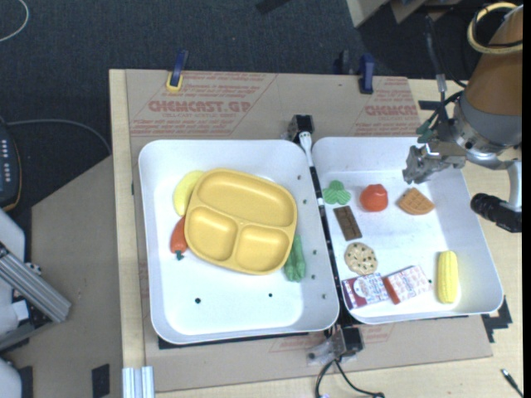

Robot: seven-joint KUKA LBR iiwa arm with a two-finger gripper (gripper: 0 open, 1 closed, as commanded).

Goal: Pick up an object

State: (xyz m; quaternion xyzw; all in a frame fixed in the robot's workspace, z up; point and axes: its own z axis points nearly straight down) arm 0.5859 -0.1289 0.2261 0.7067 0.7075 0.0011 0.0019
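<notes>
Nearest, in the right bin (479, 222): packets (387, 287), corn (447, 276), cookie (361, 258), best left alone. Farther back, orange wedge (415, 201) lying flat beside red tomato (374, 197), likeliest target. Just beyond, gripper (423, 166), open or closed impossible to tell. Centre over wedge, descend straight, close across narrow side, lift slowly

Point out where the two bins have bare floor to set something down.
Left bin: the front strip below the yellow divided plate. Right bin: the middle patch between cookie, corn and orange wedge. Crowded: its left side and front.
</notes>
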